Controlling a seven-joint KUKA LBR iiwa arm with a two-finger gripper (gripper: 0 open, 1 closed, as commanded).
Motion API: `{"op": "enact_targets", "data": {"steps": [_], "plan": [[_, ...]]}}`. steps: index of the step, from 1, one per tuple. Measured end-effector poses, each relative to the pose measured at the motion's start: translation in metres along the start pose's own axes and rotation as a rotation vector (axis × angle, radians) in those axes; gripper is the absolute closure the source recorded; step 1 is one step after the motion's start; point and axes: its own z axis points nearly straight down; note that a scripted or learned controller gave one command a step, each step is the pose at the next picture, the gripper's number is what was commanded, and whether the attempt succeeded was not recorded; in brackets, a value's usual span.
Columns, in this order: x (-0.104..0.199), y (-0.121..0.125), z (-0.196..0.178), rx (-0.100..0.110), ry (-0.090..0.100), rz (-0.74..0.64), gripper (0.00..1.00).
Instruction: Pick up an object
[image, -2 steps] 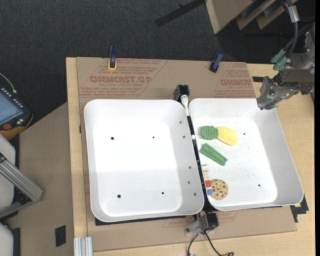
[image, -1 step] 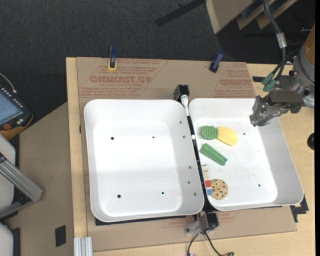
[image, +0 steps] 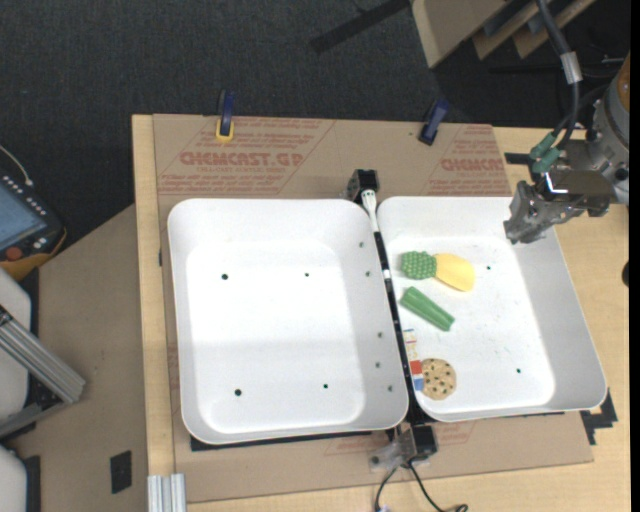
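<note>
While the gripper (image: 522, 228) hovers over the right bin's (image: 560, 300) far-right corner, its jaws' state cannot be told, nothing visibly held.

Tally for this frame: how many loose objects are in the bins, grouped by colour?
Green: 2, a bumpy green piece and a long green piece, both in the right bin.
Yellow: 1, a yellow piece touching the bumpy one.
Tan: 1, a speckled cookie by the right bin's near-left corner.
Total: 4.
</note>
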Motion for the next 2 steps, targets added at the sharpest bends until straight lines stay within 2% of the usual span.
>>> {"op": "enact_targets", "data": {"steps": [1, 2], "plan": [[0.005, 0.029, 0.095, 0.012, 0.001, 0.000, 1.00], [0.005, 0.029, 0.079, 0.000, 0.000, 0.000, 1.00]]}}
